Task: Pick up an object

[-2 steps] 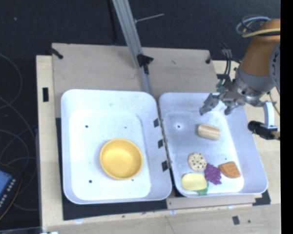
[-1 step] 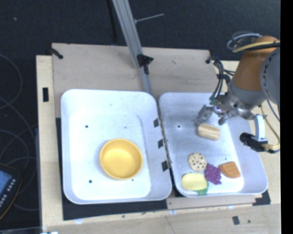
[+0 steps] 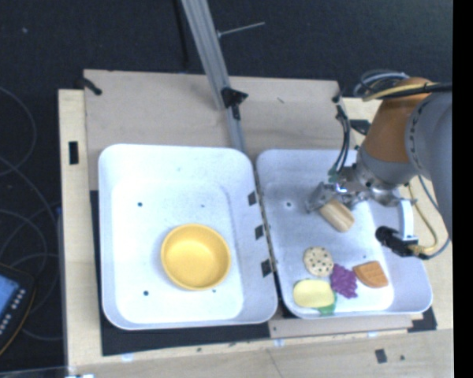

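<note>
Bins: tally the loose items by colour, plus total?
Yellow: 2, bowl in left bin, lemon-like piece in right bin
Tan: 2, cookie, cylinder at the gripper
Purple: 1, grape bunch
Orange-brown: 1, wedge
Total: 6

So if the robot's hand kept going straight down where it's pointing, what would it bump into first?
Probably the tan cylinder lying right under the hand, then the white floor of the right bin. Depth is hard to judge from above.
</note>
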{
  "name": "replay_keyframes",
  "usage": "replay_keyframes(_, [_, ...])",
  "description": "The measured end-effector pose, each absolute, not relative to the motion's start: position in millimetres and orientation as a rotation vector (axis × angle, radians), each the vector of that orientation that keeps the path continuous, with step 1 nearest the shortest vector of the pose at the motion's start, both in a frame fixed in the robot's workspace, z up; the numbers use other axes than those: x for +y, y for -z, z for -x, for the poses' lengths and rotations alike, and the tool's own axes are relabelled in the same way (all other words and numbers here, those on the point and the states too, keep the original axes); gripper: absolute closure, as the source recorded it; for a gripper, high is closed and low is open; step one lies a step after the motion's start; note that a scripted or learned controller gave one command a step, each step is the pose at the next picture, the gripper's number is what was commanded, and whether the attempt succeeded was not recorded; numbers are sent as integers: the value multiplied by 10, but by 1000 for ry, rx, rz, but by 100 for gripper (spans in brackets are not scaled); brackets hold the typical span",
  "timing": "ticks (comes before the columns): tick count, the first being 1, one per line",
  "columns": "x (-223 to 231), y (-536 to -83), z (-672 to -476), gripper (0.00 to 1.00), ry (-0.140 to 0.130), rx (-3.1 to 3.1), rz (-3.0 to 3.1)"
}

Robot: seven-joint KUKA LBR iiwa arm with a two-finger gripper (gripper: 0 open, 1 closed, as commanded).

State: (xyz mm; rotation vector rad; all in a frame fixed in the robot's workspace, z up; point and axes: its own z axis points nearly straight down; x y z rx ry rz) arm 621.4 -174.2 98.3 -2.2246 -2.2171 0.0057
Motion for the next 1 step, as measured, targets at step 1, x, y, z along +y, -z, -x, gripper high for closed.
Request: replay_keyframes(1, [-1754,-1127,-6234,100,3,-2217,2234])
